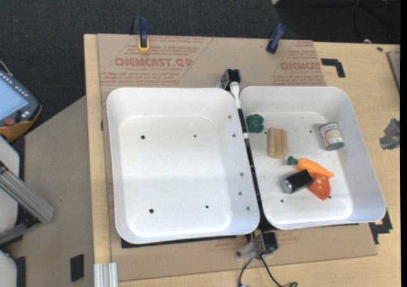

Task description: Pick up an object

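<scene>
All the loose objects lie in the right bin [356, 171]. A small green lump [255, 123] rests by the bin's left wall. Just right of it lies a tan block [276, 142]. A small silver can [331, 135] lies on its side toward the far right. Nearer the front, an orange toy carrot [315, 167] with a green stem end lies across the bin. A black cylinder [297, 181] lies just below it, touching an orange-red piece [321, 188].
The left bin [127, 171] adjoins the right one along a dark centre seam [248, 152]. Both stand on a brown board [191, 56] held by blue clamps [142, 28] at the back. A small grey part [389, 134] shows at the right edge.
</scene>
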`<state>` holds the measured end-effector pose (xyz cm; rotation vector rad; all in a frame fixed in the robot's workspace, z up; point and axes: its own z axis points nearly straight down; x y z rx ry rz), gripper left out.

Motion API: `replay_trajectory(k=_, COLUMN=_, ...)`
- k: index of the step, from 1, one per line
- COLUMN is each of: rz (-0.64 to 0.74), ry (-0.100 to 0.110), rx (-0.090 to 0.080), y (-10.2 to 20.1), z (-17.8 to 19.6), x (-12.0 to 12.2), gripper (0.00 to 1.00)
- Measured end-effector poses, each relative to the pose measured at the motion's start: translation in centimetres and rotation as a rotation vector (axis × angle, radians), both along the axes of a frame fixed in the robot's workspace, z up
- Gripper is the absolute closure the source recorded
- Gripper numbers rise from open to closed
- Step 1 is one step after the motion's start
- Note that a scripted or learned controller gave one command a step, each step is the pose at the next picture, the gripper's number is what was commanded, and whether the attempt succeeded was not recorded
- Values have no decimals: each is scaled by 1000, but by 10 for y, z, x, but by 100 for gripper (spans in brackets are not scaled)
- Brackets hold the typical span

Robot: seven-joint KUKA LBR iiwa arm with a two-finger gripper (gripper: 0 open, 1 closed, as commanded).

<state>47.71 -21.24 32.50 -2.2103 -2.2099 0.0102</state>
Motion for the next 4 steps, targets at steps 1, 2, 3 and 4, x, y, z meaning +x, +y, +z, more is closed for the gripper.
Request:
replay_trajectory(k=1, rz=2, ry=-37, rx=-16, y=2, z=197, x=8, gripper=100)
replay_trajectory(k=2, rz=0, ry=0, rx=0, y=26, z=-13, x=1, gripper=100)
replay_trajectory(k=3, rz=9, ry=-31, rx=-8, y=94, z=103, x=13, gripper=100)
replay_trajectory(k=4, rz=10, ry=-11, rx=-4, y=180, z=-13, x=104, gripper=100)
